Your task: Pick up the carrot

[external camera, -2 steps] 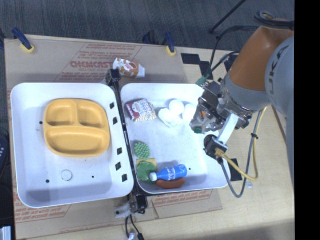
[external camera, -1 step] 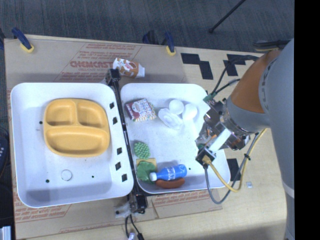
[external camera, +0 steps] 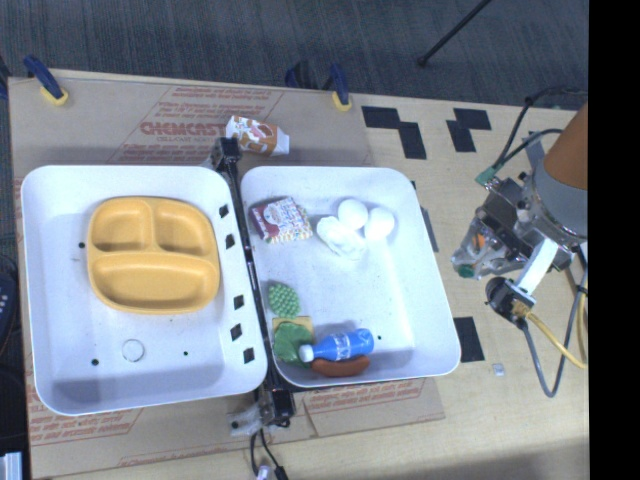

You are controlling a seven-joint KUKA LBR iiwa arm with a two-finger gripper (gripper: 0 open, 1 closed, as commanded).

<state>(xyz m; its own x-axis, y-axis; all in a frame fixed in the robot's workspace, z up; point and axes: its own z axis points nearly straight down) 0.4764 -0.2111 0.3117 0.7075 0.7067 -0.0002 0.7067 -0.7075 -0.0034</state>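
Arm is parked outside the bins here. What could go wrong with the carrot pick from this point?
1. No carrot is clearly identifiable; the orange-brown item at the right bin's near edge may be it, so the wrong thing might get targeted.
2. The blue bottle lies on that item and could be grabbed instead.
3. The gripper sits outside the bin's rim and must clear it.

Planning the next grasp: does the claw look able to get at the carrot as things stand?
Doubtful. The claw sits outside the white right bin with an open path in, but a blue plastic bottle lies across the orange-brown carrot, covering most of it.
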